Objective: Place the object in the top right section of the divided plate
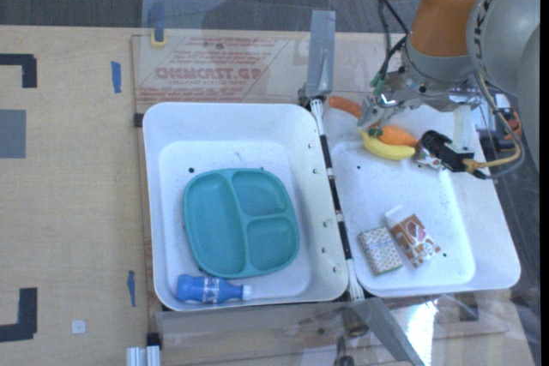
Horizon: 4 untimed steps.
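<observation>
A teal divided plate (pixel 242 221) lies in the left bin (pixel 163 141), with one long section on its left and two smaller ones on its right. In the right bin (pixel 480 227), a yellow banana (pixel 386 150) lies at the far end with a small orange piece (pixel 398 135) on top of it. An orange carrot (pixel 345 106) sits by the bin's far left corner. My gripper (pixel 378 107) hangs under the orange-banded wrist, low over the far end of the right bin, between the carrot and the banana. I see nothing lifted in it.
A blue bottle (pixel 210 290) lies on its side at the left bin's near edge, just below the plate. Two small printed boxes (pixel 399 243) rest in the near part of the right bin. A black part with cables (pixel 442 152) hangs right of the banana.
</observation>
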Motion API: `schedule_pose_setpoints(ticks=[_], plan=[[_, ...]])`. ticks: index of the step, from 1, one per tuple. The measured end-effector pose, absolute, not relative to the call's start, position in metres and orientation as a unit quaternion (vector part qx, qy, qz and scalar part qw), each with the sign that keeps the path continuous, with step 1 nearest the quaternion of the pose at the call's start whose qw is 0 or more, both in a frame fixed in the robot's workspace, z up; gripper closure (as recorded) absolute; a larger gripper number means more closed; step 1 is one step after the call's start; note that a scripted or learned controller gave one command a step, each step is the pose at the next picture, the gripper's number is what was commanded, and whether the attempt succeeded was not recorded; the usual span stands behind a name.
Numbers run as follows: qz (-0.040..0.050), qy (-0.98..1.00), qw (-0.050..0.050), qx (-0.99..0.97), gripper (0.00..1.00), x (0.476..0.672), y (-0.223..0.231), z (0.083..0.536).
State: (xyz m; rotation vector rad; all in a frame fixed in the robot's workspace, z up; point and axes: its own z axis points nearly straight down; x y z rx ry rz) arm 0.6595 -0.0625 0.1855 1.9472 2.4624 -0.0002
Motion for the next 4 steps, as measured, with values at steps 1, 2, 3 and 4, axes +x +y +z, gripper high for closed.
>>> schedule_pose_setpoints(ticks=[1,2,3,4], plan=[[-0.0004,0.764,0.000,0.645,1.00,0.601,0.017,0.185],[-0.0006,0.846,-0.001,0.533,1.00,0.558,0.099,0.148],[-0.0003,0.908,-0.001,0.419,1.00,0.493,0.120,0.203],[-0.0002,0.908,-0.001,0.419,0.00,0.494,0.120,0.203]])
